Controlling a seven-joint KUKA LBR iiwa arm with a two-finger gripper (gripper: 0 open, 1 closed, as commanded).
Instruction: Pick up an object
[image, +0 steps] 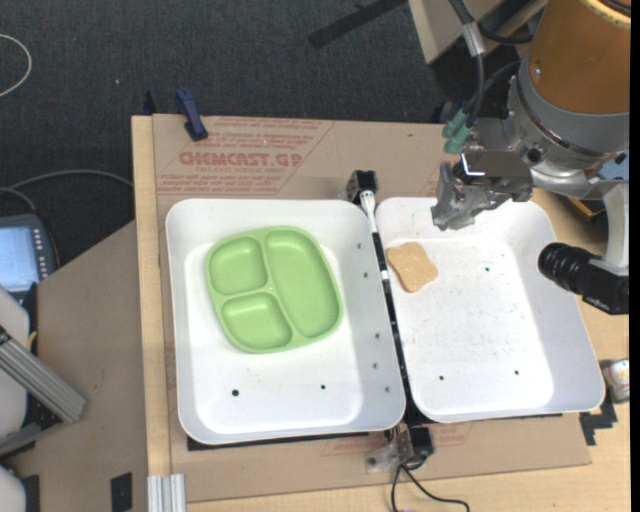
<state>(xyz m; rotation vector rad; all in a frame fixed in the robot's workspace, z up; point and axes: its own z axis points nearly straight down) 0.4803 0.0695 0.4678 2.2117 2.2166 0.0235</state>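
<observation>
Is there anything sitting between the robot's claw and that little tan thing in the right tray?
Nothing visible. The gripper hangs over the far part of the right bin, and the tan piece lies just nearer the camera and to its left, by the divider. Between them is bare white bin floor.

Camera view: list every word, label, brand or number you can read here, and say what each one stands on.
"CHEMCAST G P": large red print on the cardboard sheet under the two bins; the last letters are uncertain.
Smaller red lines above and below that word: too blurred to read.
Faint red print on the cardboard's front edge: too small to read.
No readable text on the green divided plate, the tan object, or the gripper.
</observation>
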